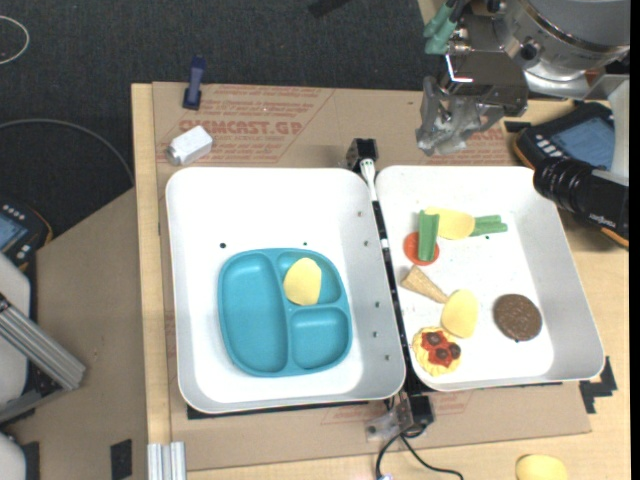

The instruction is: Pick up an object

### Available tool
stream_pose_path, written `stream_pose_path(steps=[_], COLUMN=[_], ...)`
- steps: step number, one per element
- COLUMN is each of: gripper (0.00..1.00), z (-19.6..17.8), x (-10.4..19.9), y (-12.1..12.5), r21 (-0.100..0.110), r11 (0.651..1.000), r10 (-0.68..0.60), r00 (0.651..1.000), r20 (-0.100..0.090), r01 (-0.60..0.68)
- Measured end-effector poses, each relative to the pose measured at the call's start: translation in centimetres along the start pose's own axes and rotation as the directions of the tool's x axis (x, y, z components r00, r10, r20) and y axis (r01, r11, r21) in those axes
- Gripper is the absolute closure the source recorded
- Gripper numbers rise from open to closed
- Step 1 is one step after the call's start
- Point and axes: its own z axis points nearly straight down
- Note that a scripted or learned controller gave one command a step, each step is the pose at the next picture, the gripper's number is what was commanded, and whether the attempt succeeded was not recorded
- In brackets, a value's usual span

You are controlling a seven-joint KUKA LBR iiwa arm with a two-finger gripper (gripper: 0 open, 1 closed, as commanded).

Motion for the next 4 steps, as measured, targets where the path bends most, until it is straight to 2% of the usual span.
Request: stream_pose_path(steps=[1,2,3,4], gripper=[1.00,1.00,1.00,1.00], z=[13.9,26.7,35.2,26.0], x=[6.0,1.0,-5.9,-3.4], y=[-0.5,2.3,4.7,-0.1], r21=[0.035,0.036,0.031,0.016], r11=[0.999,0.999,0.999,1.000], r10=[-0.003,0.010,0.012,0.000], r00=[1.000,1.000,1.000,1.000], r20=[0.010,0.013,0.010,0.004], r01=[0.003,-0.010,-0.012,0.000])
